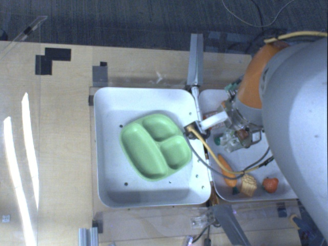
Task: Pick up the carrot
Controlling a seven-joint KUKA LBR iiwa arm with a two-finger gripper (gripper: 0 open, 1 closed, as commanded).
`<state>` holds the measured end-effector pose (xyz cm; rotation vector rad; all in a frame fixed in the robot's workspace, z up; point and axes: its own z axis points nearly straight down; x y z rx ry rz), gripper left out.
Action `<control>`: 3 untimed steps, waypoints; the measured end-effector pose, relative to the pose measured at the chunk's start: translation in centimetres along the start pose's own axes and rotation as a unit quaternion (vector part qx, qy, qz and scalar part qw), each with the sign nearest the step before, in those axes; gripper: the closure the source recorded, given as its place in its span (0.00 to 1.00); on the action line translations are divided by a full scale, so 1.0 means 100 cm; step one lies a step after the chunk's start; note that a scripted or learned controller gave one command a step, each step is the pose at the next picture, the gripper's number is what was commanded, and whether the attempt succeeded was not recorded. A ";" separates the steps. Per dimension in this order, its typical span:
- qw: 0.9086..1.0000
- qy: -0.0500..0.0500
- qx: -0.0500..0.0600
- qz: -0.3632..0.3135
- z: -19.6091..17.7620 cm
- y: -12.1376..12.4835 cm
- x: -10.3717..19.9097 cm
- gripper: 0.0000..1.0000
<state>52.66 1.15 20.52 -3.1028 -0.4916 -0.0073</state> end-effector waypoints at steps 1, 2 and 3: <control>1.000 0.001 0.000 -0.006 -0.011 -0.001 0.002 1.00; 0.999 -0.002 0.001 0.050 0.011 -0.016 -0.036 1.00; 0.999 -0.001 0.001 0.047 0.001 -0.016 -0.035 1.00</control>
